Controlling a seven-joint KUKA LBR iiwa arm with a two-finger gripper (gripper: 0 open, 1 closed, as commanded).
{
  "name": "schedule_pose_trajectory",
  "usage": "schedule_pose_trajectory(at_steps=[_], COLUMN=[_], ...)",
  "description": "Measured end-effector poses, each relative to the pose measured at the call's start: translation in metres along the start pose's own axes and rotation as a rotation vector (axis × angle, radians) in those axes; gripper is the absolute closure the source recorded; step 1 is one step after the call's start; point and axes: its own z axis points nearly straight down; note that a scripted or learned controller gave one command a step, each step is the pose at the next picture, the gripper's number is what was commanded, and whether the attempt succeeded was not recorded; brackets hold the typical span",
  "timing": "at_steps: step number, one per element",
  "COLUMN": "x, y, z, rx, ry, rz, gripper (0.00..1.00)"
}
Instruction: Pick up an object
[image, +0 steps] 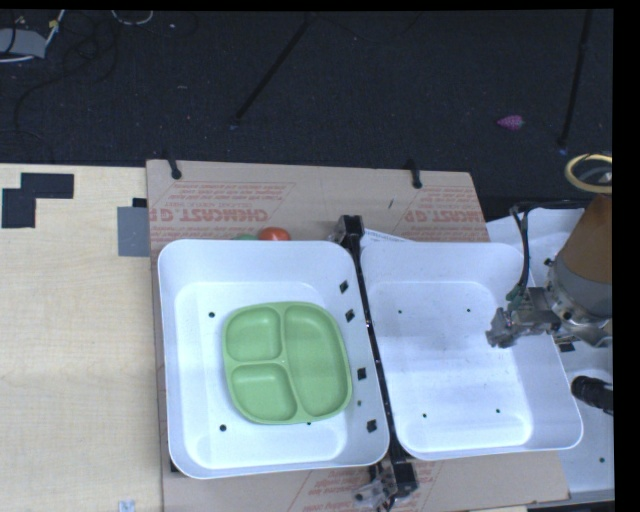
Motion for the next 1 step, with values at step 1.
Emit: schedule_pose_trajectory(at_steps=[1], x=[-0.0008], y=[0.0009], z=[-0.0452], rx=[-0.001], ry=[0.0], rz=[0.0], gripper=[1.0])
